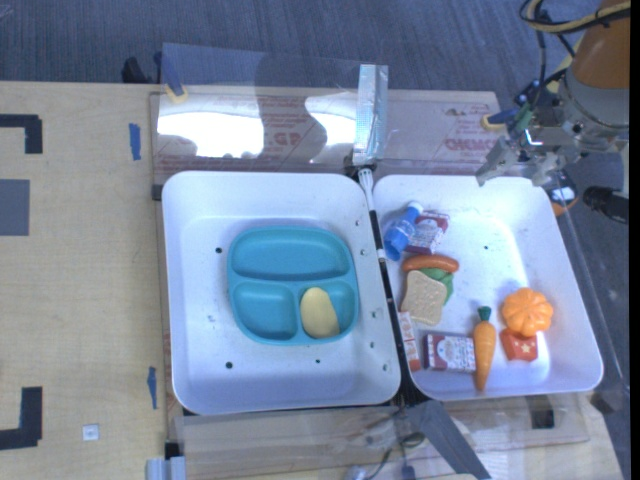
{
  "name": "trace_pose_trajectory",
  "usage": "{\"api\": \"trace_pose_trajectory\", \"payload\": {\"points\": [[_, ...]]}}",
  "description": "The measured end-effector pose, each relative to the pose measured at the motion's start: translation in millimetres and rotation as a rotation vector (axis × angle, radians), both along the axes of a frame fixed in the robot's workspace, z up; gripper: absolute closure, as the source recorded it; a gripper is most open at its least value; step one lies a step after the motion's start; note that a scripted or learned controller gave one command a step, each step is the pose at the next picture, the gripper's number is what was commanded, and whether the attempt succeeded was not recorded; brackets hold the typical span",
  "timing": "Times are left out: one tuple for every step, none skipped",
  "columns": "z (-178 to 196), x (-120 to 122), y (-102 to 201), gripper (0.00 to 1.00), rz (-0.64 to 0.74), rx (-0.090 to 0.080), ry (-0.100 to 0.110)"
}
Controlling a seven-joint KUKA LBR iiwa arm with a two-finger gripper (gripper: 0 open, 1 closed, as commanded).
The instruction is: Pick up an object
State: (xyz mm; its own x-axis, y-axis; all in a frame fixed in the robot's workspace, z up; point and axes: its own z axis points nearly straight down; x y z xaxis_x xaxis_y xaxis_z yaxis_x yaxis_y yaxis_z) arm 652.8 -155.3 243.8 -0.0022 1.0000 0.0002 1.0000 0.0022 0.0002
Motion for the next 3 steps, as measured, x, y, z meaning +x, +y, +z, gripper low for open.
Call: {"api": "trace_pose_trajectory", "payload": {"points": [[-133.9, -13.7, 38.3, 0.00, 0.133, 0.003, 0.009], [-156.2, -89.5, 50.7, 0.00, 0.130, -0.001, -0.006], [-155.7, -142.6, 49.6, 0.00, 0.185, -0.001, -0.006]]}}
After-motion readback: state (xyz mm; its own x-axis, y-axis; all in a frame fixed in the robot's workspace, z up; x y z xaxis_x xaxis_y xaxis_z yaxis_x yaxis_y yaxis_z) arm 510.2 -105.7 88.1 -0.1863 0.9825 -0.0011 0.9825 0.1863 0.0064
